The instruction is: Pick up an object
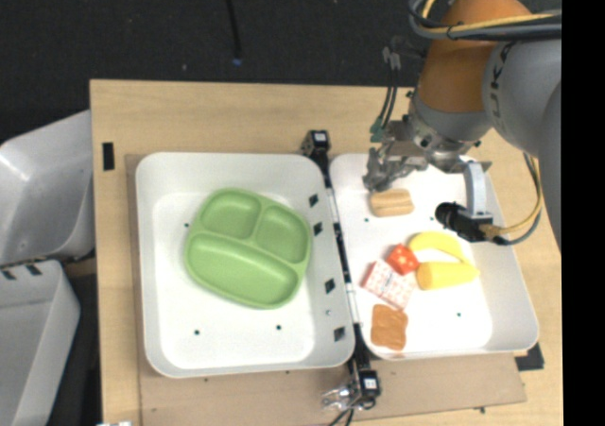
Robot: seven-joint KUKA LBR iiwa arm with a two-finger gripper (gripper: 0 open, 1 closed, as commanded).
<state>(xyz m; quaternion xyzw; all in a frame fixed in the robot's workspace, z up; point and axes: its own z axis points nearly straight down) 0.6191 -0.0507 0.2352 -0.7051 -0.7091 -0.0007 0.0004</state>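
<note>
**Bread roll under gripper, right bin**

Bread roll (390,202), tan, lies flat on floor of right bin (501,306), upper-left area, near the divider w/ left bin (151,254). Gripper (386,172) sits directly above the roll, tips at or just touching its top edge. Can't tell jaw opening: dark, blurred, seen from above. Roll not visibly between the tips, so no grip confirmed.

Rel. to roll:
- tomato (403,260), red, below it, mid-bin
- banana (438,244) below-right, touching tomato side
- yellow-orange piece (446,274) just under banana
- red/white packet (388,283) below, left of tomato
- orange-brown slab (388,326) furthest below, near bin's front edge

Green divided plate (248,247) well left of roll, in left bin, flat. Arm's orange band (463,56) above-right of roll.
</note>
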